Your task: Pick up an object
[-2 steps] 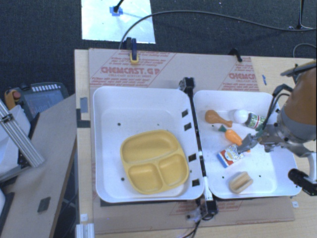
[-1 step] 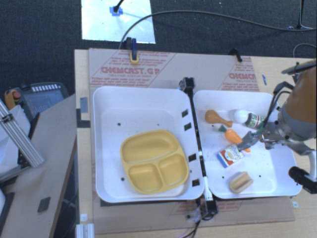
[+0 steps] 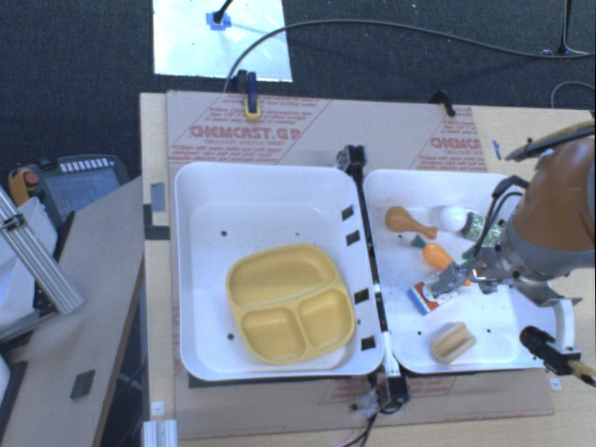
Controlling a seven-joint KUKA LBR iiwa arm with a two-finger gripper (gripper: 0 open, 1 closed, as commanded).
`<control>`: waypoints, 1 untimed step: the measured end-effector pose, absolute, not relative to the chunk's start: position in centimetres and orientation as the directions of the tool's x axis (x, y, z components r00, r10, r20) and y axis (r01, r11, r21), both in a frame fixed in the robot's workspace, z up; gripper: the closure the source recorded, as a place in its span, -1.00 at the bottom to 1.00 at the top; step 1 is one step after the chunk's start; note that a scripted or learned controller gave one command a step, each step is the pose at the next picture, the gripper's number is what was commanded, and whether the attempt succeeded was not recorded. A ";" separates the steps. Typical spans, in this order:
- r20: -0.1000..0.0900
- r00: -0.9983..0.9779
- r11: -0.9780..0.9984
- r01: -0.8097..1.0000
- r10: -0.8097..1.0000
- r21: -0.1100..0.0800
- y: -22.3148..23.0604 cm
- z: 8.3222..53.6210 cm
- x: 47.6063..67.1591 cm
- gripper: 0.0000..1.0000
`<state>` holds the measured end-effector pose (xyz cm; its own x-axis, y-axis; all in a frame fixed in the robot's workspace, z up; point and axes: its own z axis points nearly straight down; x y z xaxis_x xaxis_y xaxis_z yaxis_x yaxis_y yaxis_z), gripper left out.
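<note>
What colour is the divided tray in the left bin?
Pale yellow; the divided tray shows plainly in the camera view.

Yellow divided tray [image 3: 291, 302] in left bin [image 3: 200, 250] — pendant [image 3: 79, 189] far left.

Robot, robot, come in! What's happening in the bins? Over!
Gripper low in right bin, over carrot and flat packet. Bread piece nearby. Yellow tray in left bin.

A yellow divided tray [image 3: 291, 302] is lying in the left bin [image 3: 200, 250]. The gripper [image 3: 453, 278] is hanging over the right bin [image 3: 484, 347], just above a red, white and blue packet [image 3: 426, 296], with a carrot [image 3: 432, 252], a wooden pear-shaped piece [image 3: 406, 220] and a white ball [image 3: 452, 218] lying farther back. A tan block [image 3: 452, 342] is sitting near the front.
</note>
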<state>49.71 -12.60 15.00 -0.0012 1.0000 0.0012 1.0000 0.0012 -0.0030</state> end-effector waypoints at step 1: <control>0.002 -0.001 0.001 1.000 1.000 -0.002 -12.2 10.0 50.7 -1.00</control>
